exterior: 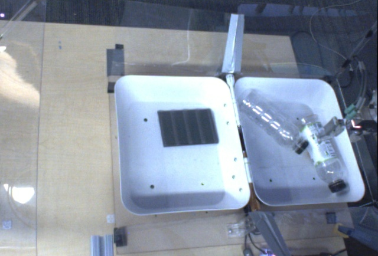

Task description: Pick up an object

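Two clear plastic bottles lie in the right bin (277,87): one (269,118) slants across its middle, the other (323,154), with a black cap, lies near its right wall, their ends close together. The left bin (136,95) holds a dark ribbed pad (188,127). Both bins sit on the wooden counter (65,131); whether the jaws are apart or together, I cannot tell.

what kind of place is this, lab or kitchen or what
Probably a robotics lab set up for bin-picking tests: two white bins, left bin and right bin, on a wooden bench, clear plastic bottles as test objects, loose cables nearby.
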You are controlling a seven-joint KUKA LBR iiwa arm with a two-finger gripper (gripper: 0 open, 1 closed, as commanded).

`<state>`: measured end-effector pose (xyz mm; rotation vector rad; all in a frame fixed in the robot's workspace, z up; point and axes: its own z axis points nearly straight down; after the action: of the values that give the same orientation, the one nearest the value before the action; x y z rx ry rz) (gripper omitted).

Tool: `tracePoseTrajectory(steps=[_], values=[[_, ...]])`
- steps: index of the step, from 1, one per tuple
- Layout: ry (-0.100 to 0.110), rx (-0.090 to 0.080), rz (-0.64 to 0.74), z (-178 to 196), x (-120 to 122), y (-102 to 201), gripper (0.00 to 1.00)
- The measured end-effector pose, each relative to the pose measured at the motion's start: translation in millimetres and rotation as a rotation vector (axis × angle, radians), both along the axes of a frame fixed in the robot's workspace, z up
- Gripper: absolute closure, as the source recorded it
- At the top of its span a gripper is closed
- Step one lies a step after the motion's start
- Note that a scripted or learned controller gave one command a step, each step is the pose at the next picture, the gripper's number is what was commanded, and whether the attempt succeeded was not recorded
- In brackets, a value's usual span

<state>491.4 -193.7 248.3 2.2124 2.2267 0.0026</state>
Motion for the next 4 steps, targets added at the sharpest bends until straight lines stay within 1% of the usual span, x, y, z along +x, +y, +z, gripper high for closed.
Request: tracePoseTrajectory(steps=[1, 2, 3, 4], values=[[-0.004, -0.001, -0.107, 9, -2, 0, 0.00], [-0.004, -0.001, 0.106, -123, 7, 8, 0.00], [-0.009, -0.005, 0.320, -159, 87, 19, 0.00], [-0.015, -0.006, 0.320, -148, 89, 19, 1.00]])
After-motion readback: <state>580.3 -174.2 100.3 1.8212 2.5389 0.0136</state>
